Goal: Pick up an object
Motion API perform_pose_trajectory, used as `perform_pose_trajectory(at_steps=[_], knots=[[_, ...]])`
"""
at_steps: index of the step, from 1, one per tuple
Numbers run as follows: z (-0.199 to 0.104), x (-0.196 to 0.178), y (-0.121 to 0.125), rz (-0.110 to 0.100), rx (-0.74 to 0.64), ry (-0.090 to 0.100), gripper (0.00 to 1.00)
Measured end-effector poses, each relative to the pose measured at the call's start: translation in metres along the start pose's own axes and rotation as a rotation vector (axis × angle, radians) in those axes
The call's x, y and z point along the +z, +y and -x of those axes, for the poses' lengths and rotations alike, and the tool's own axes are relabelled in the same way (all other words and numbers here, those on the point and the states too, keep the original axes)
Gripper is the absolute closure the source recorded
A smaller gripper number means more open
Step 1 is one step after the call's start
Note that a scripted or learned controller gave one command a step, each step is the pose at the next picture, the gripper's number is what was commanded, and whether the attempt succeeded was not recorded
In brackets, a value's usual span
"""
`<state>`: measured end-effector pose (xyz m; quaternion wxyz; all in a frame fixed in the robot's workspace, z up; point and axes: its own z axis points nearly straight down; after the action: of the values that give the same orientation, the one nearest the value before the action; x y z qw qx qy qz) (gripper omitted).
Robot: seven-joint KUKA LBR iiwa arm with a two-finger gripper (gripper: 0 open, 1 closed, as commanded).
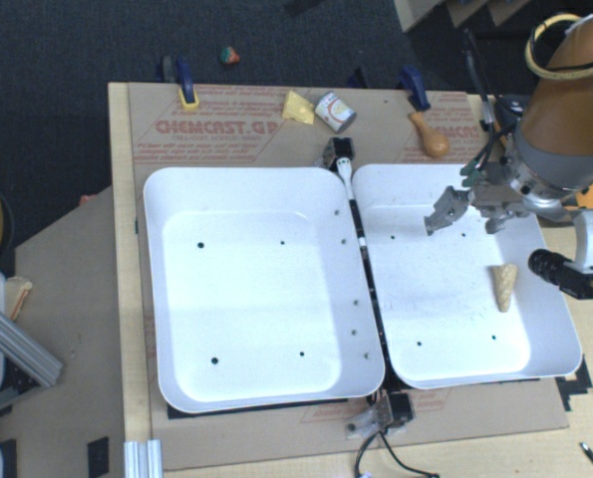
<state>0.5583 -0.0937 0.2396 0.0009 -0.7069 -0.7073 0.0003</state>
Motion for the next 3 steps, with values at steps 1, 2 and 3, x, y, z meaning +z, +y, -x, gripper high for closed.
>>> perform_pose_trajectory(at_steps=[1,2,3], knots=[[0.0,-0.011,0.001,0.003,-0.001,-0.001,1.0],[-0.058,-0.125,0.037,0.019,-0.008,-0.001,1.0],[-0.132,-0.063,0.044,-0.006,-0.007,0.002,1.0]])
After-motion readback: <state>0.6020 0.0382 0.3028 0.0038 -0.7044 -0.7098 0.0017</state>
